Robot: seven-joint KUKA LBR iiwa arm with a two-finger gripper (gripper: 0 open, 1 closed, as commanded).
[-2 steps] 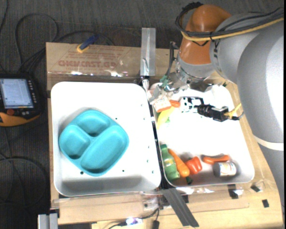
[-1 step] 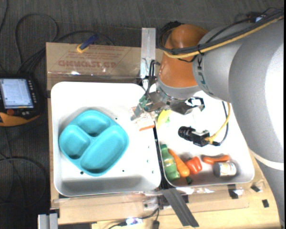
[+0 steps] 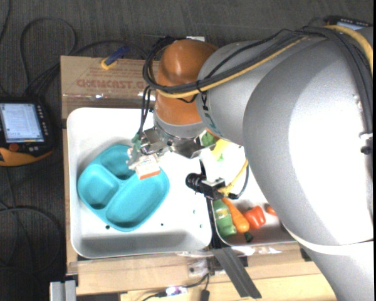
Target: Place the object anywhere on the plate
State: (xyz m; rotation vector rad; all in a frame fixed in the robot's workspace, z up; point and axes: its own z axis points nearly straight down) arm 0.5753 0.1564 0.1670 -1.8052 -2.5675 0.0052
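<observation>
A blue divided plate (image 3: 122,193) lies in the left white bin (image 3: 88,237). My gripper (image 3: 145,157) hangs over the plate's upper right rim, reaching down from the orange band (image 3: 178,74) of the arm. A small white and orange object (image 3: 148,168) sits at the fingertips, held between them just above the plate's edge. The arm's grey body covers the right bin's far part.
The right bin (image 3: 263,237) holds an orange carrot (image 3: 237,216), a red pepper (image 3: 255,215), a green piece (image 3: 222,215) and a yellow piece (image 3: 220,148). A cardboard box (image 3: 100,77) stands behind the left bin. A teach pendant (image 3: 19,127) lies on the floor at the left.
</observation>
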